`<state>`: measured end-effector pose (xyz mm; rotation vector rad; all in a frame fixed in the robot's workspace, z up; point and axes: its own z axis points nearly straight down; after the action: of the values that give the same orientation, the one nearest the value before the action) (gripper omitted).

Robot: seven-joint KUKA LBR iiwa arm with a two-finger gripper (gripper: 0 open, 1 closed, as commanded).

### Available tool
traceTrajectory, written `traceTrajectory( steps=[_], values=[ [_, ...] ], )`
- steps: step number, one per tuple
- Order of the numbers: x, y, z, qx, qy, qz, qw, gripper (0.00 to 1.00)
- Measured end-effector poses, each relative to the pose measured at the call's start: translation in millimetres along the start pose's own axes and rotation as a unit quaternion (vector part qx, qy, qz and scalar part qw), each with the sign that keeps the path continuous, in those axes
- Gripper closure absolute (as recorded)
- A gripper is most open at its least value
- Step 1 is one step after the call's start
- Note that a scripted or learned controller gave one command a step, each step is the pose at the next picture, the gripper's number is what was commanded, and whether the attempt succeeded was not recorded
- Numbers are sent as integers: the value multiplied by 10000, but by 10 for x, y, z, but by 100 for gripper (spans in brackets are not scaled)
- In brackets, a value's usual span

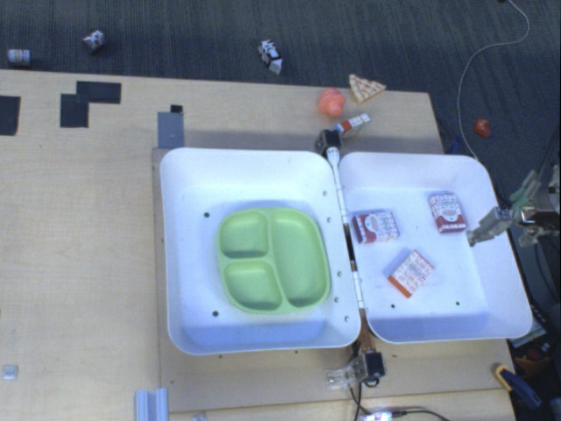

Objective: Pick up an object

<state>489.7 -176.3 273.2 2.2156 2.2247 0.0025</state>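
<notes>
At the right edge of the camera view, the arm is cut off by the frame, and its end effector (485, 230) shows as a grey, blurred tip over the right rim of the right bin (491, 323); whether it is released or clenched cannot be told, and nothing is seen between its parts. Three small red-and-white packets lie apart on that bin's floor: one (376, 226) near the seam between the bins, one (446, 211) toward the far right, just beside the end effector's tip, and one (411, 272) tilted nearer the front. Their printing is too small to read. The left bin (180, 235) holds a green divided tray (273, 259) with three compartments, lying flat at its middle. On the wooden surface (79, 261) behind the bins lie an orange-red ball (331, 103), a wedge-shaped tan piece (366, 88) and a small red-and-white item (355, 124), hard to make out.
</notes>
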Motion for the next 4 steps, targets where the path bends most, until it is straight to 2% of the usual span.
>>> traceTrajectory(
  steps=[1,2,3,4],
  values=[
    [-292,581,1223,20,6,10,10000,0],
    [-282,51,1804,-11,8,-6,10000,0],
    [-284,58,1703,-23,0,-9,10000,100],
    [-297,605,889,-19,-8,-3,10000,100]
  ],
)
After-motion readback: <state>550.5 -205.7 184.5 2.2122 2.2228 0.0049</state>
